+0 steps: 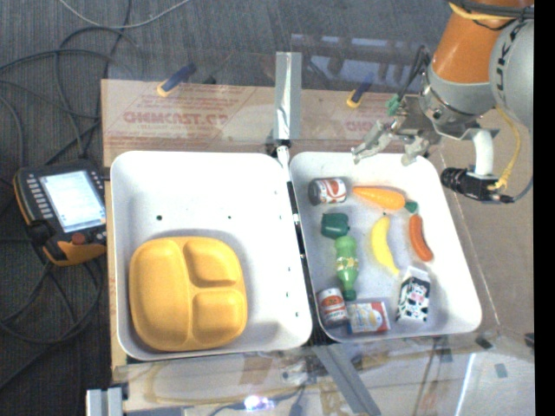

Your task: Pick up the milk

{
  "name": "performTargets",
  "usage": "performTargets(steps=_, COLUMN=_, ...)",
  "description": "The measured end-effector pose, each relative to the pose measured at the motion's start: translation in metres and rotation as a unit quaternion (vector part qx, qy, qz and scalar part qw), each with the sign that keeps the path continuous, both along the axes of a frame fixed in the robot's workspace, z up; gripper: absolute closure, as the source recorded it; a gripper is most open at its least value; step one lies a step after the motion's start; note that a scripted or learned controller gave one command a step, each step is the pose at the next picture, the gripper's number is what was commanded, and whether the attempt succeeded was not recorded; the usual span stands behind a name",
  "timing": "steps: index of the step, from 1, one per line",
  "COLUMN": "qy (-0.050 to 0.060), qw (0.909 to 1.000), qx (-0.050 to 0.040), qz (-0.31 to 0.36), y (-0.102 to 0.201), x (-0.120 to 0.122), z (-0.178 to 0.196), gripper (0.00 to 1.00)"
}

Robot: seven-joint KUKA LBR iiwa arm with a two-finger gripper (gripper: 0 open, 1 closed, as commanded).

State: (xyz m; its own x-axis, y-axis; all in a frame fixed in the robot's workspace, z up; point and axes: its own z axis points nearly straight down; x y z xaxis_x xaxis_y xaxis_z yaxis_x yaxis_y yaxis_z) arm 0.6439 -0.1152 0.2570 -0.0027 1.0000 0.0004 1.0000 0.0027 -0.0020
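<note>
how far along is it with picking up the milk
Nothing looks done yet: the milk carton lies at the near right corner of the right bin, untouched. In hand: the gripper hangs open above the bin's far edge, nothing between its fingers. Left: cross over the carrot, banana and sausage, descend, grasp the carton and lift it.

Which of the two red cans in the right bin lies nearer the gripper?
The red can at the bin's far-left corner, beside the orange carrot; the other red can sits at the near edge.
</note>
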Motion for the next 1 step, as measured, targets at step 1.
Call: performTargets(steps=1, qy=0.000, qw=0.9917, qx=-0.0020, qz=-0.129, y=-0.0756, x=0.0099, z=-0.0057, gripper=0.00)
